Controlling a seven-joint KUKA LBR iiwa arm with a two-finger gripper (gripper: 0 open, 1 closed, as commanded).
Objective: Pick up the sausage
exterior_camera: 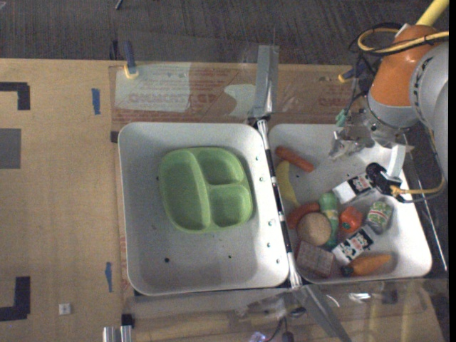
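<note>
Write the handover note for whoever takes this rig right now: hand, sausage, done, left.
Hand: hovering over the upper part of the right bin, nothing visible between its fingers; open or shut cannot be told from this view.
Sausage: lying in the right bin near its top left corner, just above the banana, to the left of the hand and apart from it.
Done: arm is over the right bin.
Left: move the hand left onto the sausage, grasp it, lift it.
Green tray sits in the left bin.
</note>
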